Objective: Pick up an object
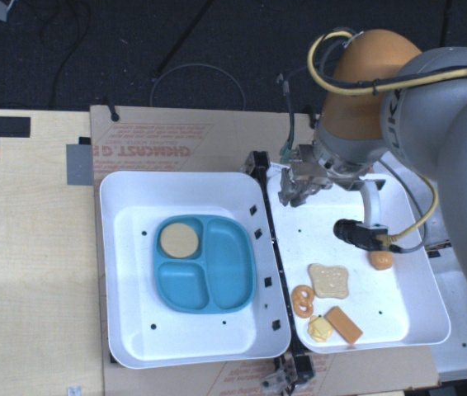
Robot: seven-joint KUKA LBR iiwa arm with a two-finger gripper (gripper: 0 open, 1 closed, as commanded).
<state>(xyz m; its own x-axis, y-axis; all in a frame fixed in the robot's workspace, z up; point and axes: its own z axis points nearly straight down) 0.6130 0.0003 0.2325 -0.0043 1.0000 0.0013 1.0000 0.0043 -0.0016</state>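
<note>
Overhead, arm (398, 97) bent w/ jaws (297, 190) low above right bin (431, 320).

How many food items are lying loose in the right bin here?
5. An orange piece near the right wall, a bread slice mid-bin, a pretzel left of it, and a yellow piece beside a brown cracker at the front. The arm may hide more.

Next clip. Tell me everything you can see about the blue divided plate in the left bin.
The blue divided plate looks like smooth moulded plastic, a rounded square with raised ridges splitting it into three compartments: one long one on the right, two smaller ones on the left. It lies flat, right side up, near the middle of the left bin, slightly turned against the bin's edges. A round tan cookie-like disc lies in its upper left compartment. The gripper is over the other bin, well apart from it.
</note>
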